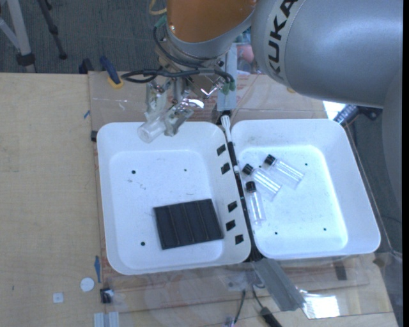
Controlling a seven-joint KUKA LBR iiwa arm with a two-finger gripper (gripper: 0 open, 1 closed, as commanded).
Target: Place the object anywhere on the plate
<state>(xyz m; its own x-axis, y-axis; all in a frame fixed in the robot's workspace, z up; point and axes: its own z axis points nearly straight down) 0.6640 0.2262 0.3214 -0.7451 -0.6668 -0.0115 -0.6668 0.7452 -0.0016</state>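
Your gripper (161, 121) hangs over the left bin's (115, 191) far rim, fingers clamped on a clear vial (151, 129) (tilted, sticking out leftward). The black plate (188, 223) lies in that bin's near half. Three more vials (268, 179) lie in the right bin (332, 191).

Grey KUKA arm (339, 45) with orange band (204, 19)

Black "KUKA" lettering on the smooth grey casing; black cables loop beneath the band above a metal gripper (169, 118).

A clear vial (151, 129) hangs tilted at the left bin's twelve o'clock rim; the black plate (188, 223) (ridged, rectangular) lies flat toward six o'clock.
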